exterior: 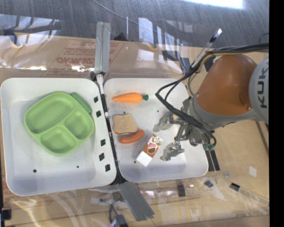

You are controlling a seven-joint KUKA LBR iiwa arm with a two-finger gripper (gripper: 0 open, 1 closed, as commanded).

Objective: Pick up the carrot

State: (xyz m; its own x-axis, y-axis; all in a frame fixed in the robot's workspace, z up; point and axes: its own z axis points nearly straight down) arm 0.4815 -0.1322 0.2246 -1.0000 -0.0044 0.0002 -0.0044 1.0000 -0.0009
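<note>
The carrot [128, 98], orange with a green top, lies near the far edge of the right bin [132, 171]. My gripper [166, 138] hangs over the right half of that bin, well to the right of and nearer than the carrot. Its two metal fingers [162, 123] stand apart, open, with nothing between them. The orange-banded wrist [225, 91] covers the bin's right edge.
A slice of bread [124, 124] and a sausage [132, 137] lie below the carrot. A small carton [149, 150] sits just left of the nearer finger. The left bin [19, 174] holds a green divided plate [59, 122]. Black cables [180, 86] loop above the gripper.
</note>
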